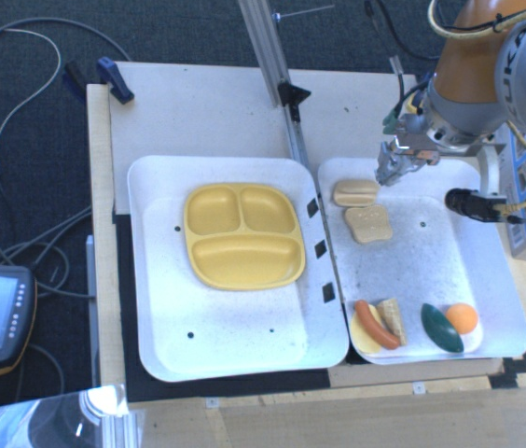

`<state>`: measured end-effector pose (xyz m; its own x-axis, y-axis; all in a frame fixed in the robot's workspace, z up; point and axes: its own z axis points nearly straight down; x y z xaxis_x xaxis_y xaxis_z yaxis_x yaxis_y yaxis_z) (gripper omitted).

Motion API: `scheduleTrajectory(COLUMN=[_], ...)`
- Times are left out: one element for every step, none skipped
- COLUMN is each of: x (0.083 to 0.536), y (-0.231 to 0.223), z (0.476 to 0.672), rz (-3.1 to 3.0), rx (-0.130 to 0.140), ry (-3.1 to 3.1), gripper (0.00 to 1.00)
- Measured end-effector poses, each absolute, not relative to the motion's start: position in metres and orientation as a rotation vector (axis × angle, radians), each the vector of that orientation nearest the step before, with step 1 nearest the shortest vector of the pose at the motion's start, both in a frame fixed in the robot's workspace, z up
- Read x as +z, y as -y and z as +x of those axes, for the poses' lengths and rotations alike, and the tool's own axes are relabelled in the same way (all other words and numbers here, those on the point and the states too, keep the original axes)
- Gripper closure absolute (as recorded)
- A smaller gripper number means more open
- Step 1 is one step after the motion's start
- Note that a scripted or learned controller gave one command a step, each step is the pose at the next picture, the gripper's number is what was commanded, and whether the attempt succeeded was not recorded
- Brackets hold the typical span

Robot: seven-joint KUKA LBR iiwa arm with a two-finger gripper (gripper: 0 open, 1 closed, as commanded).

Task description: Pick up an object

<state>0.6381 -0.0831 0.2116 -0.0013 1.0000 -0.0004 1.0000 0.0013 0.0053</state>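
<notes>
A: Where's the tool?
B: Over the right bin's far edge. I can't tell its state.
A: Nearest thing?
B: The bun, just left and nearer the camera, long axis left-right. The bread slice lies just beyond that.

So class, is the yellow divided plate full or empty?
Empty: the yellow divided plate in the left bin shows three bare compartments.

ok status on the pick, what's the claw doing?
Claw above right bin's far edge, nothing seen held. Nearest: bread roll, bread slice. Path clear.
</notes>
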Motion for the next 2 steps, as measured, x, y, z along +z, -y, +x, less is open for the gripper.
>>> scheduleTrajectory(x=[0.207,0.227], y=[0.03,-0.022], z=[0.648,0.657], rz=[2.214,2.213], rx=[0.004,0.007], ry=[-2.228,-2.229], gripper=[1.0,1.0])
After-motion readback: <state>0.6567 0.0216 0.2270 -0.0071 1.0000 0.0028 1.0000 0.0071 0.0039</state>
